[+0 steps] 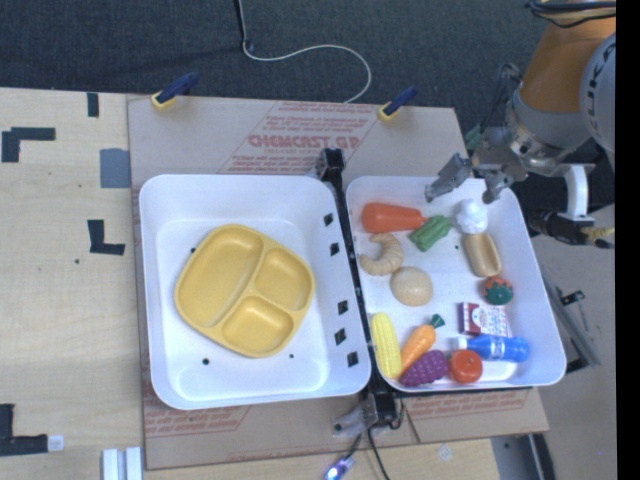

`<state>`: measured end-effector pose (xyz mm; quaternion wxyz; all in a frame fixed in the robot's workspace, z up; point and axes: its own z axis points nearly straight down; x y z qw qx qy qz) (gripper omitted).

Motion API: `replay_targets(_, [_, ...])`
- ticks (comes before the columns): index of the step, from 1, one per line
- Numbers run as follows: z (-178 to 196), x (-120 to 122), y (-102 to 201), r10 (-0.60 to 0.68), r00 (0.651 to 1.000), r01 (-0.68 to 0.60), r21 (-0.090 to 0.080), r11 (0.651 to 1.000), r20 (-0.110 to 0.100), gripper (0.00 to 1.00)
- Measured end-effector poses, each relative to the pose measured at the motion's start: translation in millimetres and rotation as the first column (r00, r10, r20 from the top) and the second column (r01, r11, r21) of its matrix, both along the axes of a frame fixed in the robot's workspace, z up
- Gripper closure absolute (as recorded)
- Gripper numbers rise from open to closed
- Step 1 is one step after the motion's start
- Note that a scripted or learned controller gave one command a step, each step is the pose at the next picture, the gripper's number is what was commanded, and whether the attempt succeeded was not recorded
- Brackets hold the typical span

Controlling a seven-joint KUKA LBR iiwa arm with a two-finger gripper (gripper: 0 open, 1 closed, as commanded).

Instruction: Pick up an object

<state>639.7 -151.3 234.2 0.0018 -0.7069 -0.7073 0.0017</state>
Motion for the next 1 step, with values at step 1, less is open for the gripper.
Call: replay_targets(1, [-31.6, -40.5, 116.7, 0.010, 1.000, -0.010, 0.006, 1.000, -0.006, 0.00])
